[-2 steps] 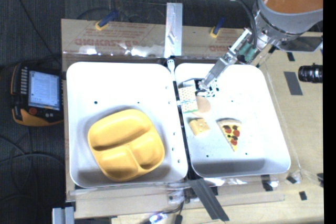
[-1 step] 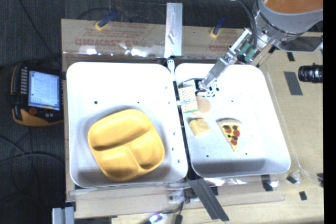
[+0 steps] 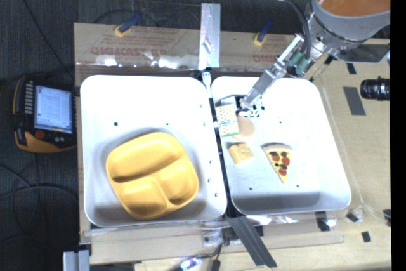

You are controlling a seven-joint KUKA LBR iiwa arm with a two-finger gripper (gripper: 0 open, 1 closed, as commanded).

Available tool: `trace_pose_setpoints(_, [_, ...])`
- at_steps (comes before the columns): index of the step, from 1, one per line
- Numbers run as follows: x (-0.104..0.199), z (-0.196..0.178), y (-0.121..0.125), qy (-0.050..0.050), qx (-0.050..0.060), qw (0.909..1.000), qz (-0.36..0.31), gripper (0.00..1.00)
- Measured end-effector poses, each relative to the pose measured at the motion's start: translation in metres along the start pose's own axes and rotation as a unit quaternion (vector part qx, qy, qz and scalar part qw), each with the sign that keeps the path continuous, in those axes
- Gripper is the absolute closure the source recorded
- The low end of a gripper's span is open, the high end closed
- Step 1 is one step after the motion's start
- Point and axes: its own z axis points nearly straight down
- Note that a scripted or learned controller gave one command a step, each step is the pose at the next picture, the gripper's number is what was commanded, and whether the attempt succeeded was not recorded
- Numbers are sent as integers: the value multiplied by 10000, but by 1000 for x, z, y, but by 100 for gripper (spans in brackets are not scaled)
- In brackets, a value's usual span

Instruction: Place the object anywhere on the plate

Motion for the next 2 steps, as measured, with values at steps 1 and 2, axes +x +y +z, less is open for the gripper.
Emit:
trace_pose_setpoints(1, [0, 0, 0, 0, 0, 10000, 0, 0])
trace_pose_setpoints(2, [32, 0, 46, 3, -2, 9981, -615, 0])
